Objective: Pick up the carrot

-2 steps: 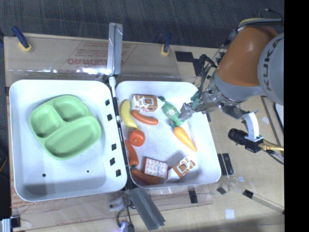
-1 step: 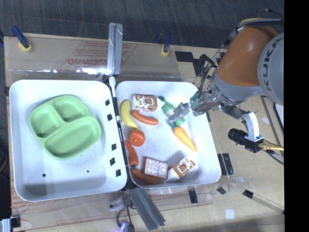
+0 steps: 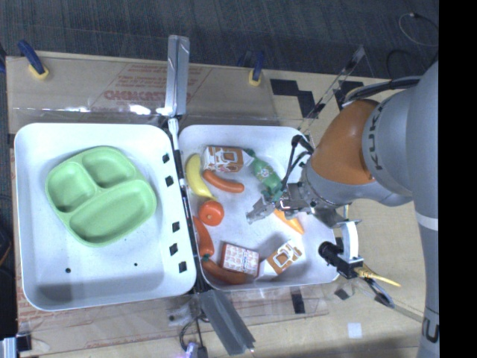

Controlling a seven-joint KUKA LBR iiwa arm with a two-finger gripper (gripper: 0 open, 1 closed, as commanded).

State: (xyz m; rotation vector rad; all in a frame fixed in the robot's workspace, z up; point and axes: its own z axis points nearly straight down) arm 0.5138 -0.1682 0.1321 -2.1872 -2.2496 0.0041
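Note:
The carrot (image 3: 292, 223) is a short orange piece lying in the right bin (image 3: 317, 273), right of its middle. My gripper (image 3: 265, 209) hangs low over the bin floor, right at the carrot's left end and touching or nearly touching it. The wrist above covers part of the carrot. The grey arm with its orange band (image 3: 344, 154) reaches in from the right over the bin's right rim.
The right bin also holds a banana (image 3: 192, 176), a red sausage (image 3: 223, 183), a tomato (image 3: 212, 213), a carton (image 3: 223, 158), a green bottle (image 3: 266, 174), a printed box (image 3: 238, 259) and a small carton (image 3: 286, 256). A green divided plate (image 3: 100, 194) sits in the left bin (image 3: 30, 274).

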